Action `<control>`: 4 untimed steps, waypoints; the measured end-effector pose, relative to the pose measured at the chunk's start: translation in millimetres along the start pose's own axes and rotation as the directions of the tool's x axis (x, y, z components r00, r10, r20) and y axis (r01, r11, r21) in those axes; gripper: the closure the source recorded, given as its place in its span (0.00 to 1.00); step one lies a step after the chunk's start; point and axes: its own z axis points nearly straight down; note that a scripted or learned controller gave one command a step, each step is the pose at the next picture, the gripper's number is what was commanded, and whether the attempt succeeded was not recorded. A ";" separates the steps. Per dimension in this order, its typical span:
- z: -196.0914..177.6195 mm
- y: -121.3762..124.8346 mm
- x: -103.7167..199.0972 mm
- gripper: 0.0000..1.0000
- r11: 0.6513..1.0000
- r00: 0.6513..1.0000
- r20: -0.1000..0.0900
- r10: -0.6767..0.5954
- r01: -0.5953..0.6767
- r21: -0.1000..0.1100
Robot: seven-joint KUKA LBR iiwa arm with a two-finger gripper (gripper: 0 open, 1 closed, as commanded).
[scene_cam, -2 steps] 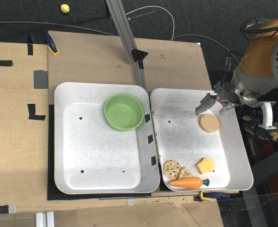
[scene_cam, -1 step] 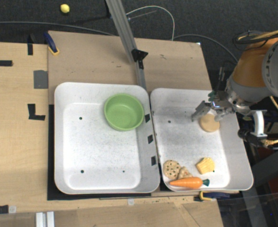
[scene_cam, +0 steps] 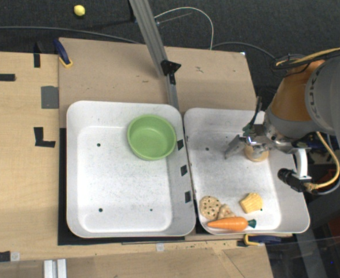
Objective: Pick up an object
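Note:
My gripper [scene_cam: 243, 150] hangs over the upper right part of the right bin [scene_cam: 216, 126], its jaws spread open. One dark finger [scene_cam: 232, 149] slants down to the left. A small tan round object [scene_cam: 256, 153] sits just below the wrist, by the other finger; I cannot tell whether it lies between the two. In the bin's front corner lie a round brown cookie [scene_cam: 209, 205], a yellow wedge [scene_cam: 251, 202] and an orange carrot [scene_cam: 230, 224] with a green tip.
A green bowl [scene_cam: 152, 136] stands in the upper right of the left bin [scene_cam: 100, 213]. A grey pole [scene_cam: 149, 28] slants over the bench behind the bins. Cables [scene_cam: 309, 181] hang off the arm at the right bin's edge.

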 end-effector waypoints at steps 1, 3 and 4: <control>-13.0 1.2 -0.1 1.00 1.000 1.000 0.001 -0.001 0.001 -0.004; -90.1 -0.1 -9.3 1.00 1.000 1.000 0.001 0.000 0.000 -0.009; -90.3 -6.1 50.0 1.00 1.000 1.000 -0.001 -0.005 0.005 -0.005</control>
